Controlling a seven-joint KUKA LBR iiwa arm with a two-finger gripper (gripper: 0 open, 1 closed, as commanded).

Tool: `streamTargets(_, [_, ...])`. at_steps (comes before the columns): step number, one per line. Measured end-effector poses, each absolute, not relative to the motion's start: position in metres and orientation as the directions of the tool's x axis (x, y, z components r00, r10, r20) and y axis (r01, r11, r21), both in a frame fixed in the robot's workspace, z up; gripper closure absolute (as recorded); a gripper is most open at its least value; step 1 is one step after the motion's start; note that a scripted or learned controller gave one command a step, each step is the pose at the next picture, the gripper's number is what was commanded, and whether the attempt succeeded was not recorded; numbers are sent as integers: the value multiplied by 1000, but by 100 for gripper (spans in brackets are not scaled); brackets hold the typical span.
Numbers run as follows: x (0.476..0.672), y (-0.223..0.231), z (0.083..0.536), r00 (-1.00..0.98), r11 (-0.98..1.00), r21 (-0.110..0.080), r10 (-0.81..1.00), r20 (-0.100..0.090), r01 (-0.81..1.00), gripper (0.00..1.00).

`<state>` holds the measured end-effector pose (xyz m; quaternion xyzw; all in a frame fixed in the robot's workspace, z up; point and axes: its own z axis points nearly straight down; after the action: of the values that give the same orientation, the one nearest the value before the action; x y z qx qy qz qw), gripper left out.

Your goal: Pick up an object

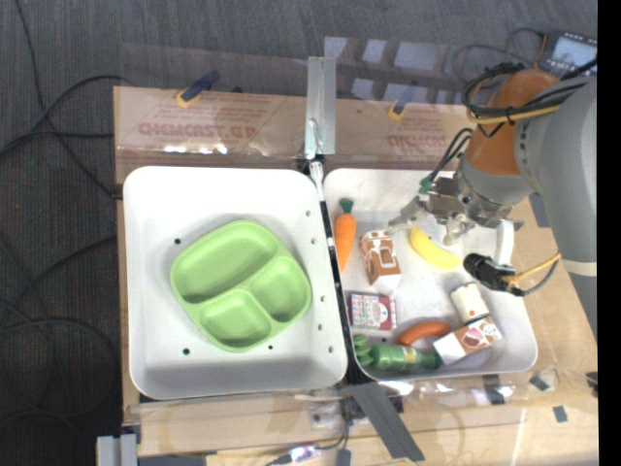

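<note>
My gripper [439, 219] hangs in the upper right part of the right bin [374, 184], just above the top end of a yellow banana [436, 250]. Its two fingers stand apart, one on each side, with nothing between them. To the left of the banana stands a small brown carton [380, 257], and an orange carrot [343, 237] lies along the bin's left wall. A pink box [372, 311], a red sausage-like toy [424, 333], a green bottle [395, 358] and two small cartons [470, 302] [473, 339] fill the front of the bin.
The left bin [146, 212] holds a green divided plate [243, 284]. The grey arm with its orange band [514, 115] reaches in over the right bin's far right corner. A black cable plug [483, 268] hangs beside the gripper.
</note>
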<state>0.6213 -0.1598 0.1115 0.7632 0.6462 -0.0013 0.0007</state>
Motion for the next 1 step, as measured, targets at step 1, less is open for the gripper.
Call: streamTargets(1, [595,-175,89,-129,129,8,992,-4,992,0])
